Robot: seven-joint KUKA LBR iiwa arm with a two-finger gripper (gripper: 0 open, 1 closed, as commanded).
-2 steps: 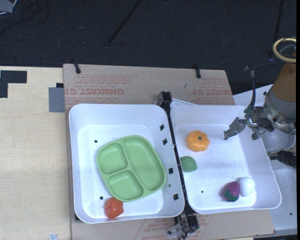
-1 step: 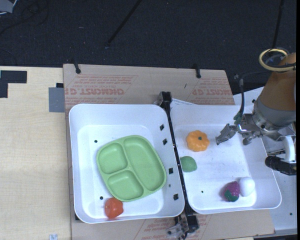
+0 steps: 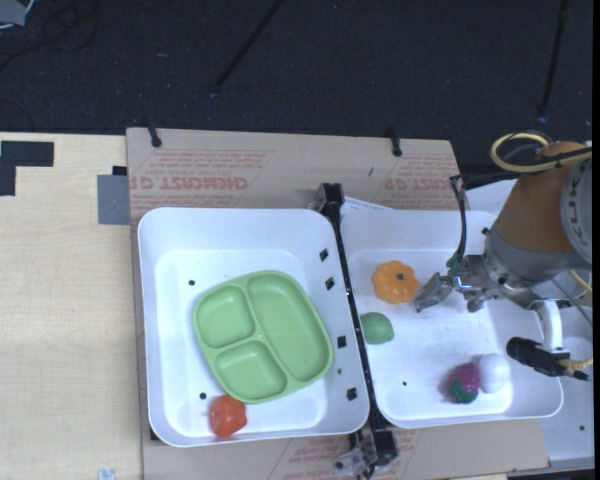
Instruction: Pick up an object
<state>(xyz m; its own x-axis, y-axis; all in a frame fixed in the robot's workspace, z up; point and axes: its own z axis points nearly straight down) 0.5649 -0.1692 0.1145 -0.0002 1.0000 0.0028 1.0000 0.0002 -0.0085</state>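
Two shallow white plastic bins sit side by side on a sheet of brown cardboard (image 3: 280,168) printed with red lettering that reads mirrored and upside down and cannot be made out with certainty. The cardboard lies on a pale wood-grain bench (image 3: 50,318), with dark carpet and black cables beyond its far edge.

The left bin (image 3: 155,268) holds one light green plastic tray with three compartments (image 3: 262,335) at its centre, and one red-orange toy vegetable (image 3: 227,415) by its near edge.

The right bin (image 3: 420,223) holds four small things: one orange toy pumpkin (image 3: 395,281) near the centre, one pale green rounded piece (image 3: 376,328) by the left wall, and, toward the near right corner, one purple-and-green toy (image 3: 464,382) touching one white ball (image 3: 494,372).

The grey arm's gripper (image 3: 435,293) hangs just beside the pumpkin; I cannot tell how it is set.
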